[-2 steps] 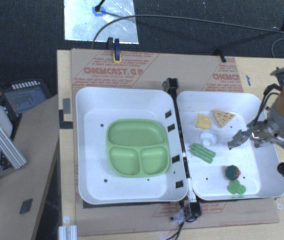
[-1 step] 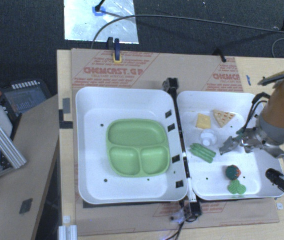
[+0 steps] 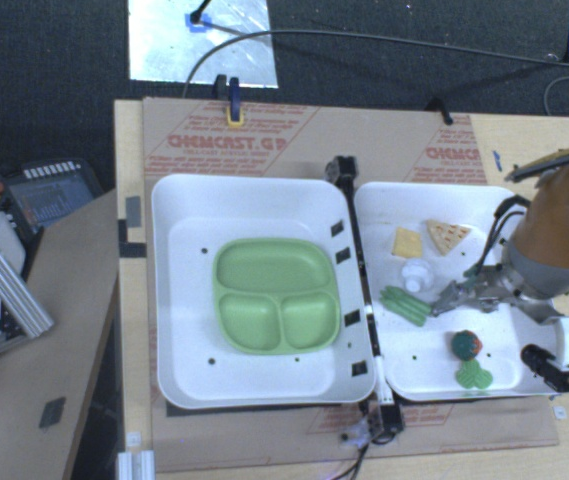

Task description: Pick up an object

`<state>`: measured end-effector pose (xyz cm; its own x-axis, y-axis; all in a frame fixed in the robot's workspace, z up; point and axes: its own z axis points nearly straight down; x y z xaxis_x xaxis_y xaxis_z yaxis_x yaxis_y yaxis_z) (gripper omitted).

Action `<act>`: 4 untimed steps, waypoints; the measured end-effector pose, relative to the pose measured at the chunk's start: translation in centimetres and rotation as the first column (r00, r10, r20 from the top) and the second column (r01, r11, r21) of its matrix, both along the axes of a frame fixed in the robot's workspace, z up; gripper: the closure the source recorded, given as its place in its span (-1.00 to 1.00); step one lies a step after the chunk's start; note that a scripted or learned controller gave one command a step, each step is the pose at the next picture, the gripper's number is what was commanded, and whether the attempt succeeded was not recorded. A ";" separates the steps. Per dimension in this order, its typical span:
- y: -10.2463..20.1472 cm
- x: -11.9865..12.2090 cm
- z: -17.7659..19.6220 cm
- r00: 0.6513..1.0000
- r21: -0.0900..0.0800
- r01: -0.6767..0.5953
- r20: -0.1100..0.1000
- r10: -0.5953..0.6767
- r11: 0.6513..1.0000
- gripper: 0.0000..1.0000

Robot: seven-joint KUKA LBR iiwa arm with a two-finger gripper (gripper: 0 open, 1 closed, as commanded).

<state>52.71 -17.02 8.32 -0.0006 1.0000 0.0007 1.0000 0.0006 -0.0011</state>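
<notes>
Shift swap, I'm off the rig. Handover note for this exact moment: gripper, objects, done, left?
Gripper: low in the right bin, tip by the green stick; nothing visibly held, finger state unclear.
Right bin also holds: yellow block, tan wedge, small clear piece, round red-green toy, green leafy piece.
Left bin: green divided tray.
Done: arm reached in.
Left: grasp and lift an object.
</notes>
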 end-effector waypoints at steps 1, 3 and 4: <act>0.0 0.1 1.2 1.000 -0.002 0.000 0.004 0.000 1.000 1.00; -0.1 0.6 13.9 1.000 -0.004 -0.004 0.010 0.004 1.000 1.00; -0.1 0.7 16.3 1.000 -0.002 -0.004 0.005 0.004 1.000 1.00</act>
<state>53.42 -17.16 24.63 -0.0047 1.0000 -0.0012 1.0000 0.0047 0.0040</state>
